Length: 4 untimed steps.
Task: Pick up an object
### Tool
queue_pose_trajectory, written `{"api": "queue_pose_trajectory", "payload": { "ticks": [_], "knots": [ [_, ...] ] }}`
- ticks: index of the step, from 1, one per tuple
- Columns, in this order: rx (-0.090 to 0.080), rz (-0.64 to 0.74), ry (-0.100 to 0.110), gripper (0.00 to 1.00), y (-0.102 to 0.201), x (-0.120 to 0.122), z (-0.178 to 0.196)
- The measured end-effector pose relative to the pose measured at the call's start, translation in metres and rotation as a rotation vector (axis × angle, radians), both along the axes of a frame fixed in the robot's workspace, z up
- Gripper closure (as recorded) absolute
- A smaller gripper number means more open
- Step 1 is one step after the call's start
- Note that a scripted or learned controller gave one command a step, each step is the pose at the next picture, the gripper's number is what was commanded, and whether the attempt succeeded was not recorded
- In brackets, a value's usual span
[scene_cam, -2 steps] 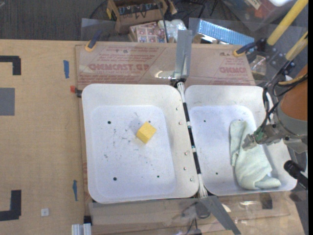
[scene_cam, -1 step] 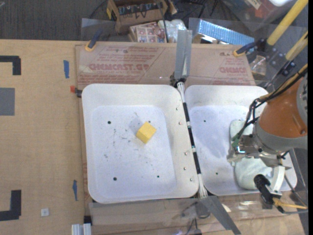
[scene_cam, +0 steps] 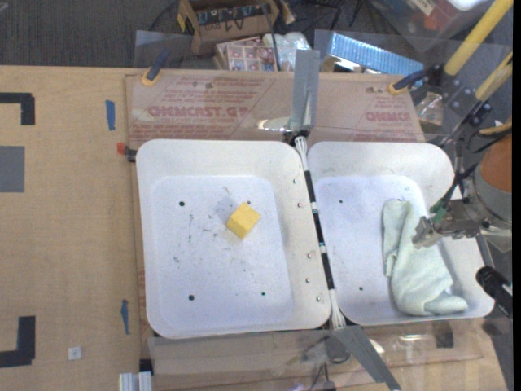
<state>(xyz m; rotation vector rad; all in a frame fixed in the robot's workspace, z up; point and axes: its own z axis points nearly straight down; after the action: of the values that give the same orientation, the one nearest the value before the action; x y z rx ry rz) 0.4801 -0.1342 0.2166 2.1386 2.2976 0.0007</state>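
item: pick task, early stage. left bin (scene_cam: 163, 300): one yellow block (scene_cam: 242, 221), near centre, untouched. right bin (scene_cam: 358, 300): one pale folded cloth (scene_cam: 415, 267) along its right side. gripper (scene_cam: 425, 230) low over the cloth's upper part, apparently touching it; finger state cannot be told. nothing visibly lifted; grasp and raise judged still outstanding.
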Motion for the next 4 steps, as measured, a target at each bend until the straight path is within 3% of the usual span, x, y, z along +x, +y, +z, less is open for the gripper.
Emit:
{"api": "queue_pose_trajectory", "payload": {
  "ticks": [1,2,3,4],
  "knots": [
    [0.001,-0.18,0.001,1.0,0.035,-0.001,-0.126],
    [-0.001,0.168,-0.001,1.0,0.045,0.0,-0.032],
    [0.001,-0.168,0.0,1.0,0.106,0.0,-0.032],
    [0.0,-0.309,0.001,1.0,0.074,0.027,-0.032]
  ]
}}
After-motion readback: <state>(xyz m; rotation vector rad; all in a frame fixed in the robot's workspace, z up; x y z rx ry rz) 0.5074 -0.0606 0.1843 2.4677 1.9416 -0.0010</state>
